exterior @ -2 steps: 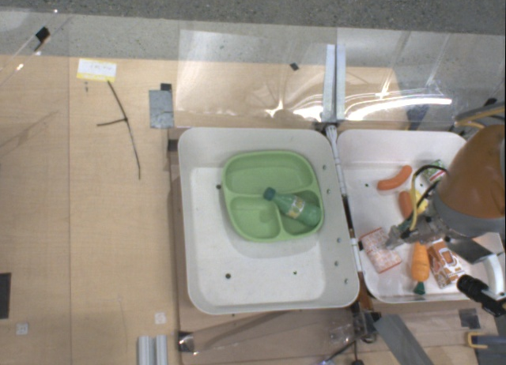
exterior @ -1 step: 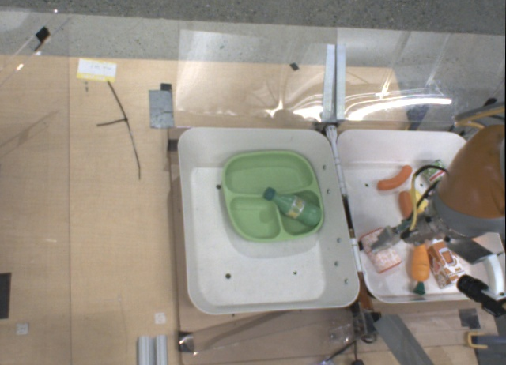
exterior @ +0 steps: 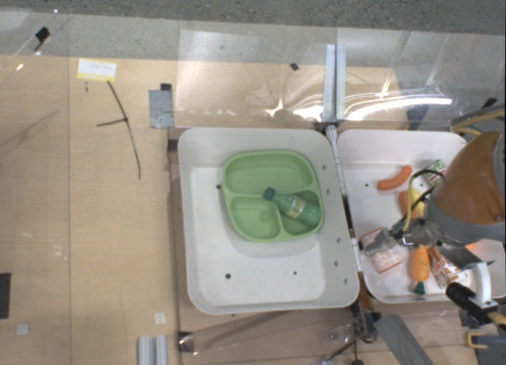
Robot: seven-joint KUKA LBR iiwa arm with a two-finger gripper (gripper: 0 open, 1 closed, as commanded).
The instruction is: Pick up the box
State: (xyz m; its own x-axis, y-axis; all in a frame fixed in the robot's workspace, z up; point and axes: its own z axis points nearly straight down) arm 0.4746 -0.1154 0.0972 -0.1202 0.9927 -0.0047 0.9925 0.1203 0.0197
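Reaching in from the right, the arm [exterior: 474,190] is hanging over the right bin [exterior: 360,167], orange band uppermost, wrist pointing down-left. The jaws [exterior: 405,237] are sitting low among the clutter; I can't tell whether they're open or closed, and nothing is showing between them. The box [exterior: 384,257], a small flat carton with red print, is lying in the right bin's lower left part, near the wall that meets the left bin [exterior: 198,221], just left of the jaws. An orange carrot [exterior: 419,264] is lying right of the box, and a sausage [exterior: 394,178] is lying farther up. In the left bin a green plate [exterior: 245,178] is carrying a bottle [exterior: 296,206] on its side. The counter [exterior: 79,221] is showing light wood.
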